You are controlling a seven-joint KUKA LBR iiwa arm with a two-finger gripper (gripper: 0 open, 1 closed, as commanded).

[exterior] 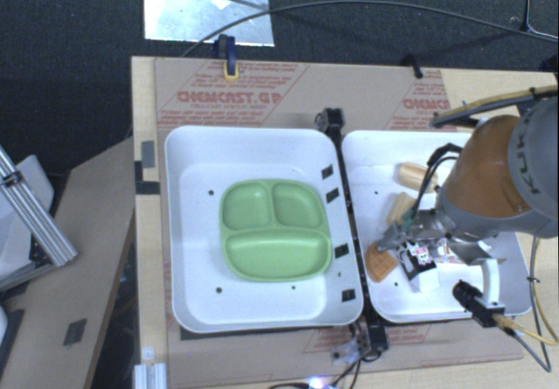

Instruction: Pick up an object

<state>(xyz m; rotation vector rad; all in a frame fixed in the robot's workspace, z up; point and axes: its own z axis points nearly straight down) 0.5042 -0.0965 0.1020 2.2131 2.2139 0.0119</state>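
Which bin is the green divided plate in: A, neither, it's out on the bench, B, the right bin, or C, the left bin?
C: the green plate lies flat in the middle of the left bin, while the arm reaches into the right bin.

2 white bins (188, 204); light-green tray (275, 230) in left 1. Tan/orange-brown items (381, 263) in right bin. Arm (498, 177) grey w/ orange band. Brown cardboard (262, 86), red print.
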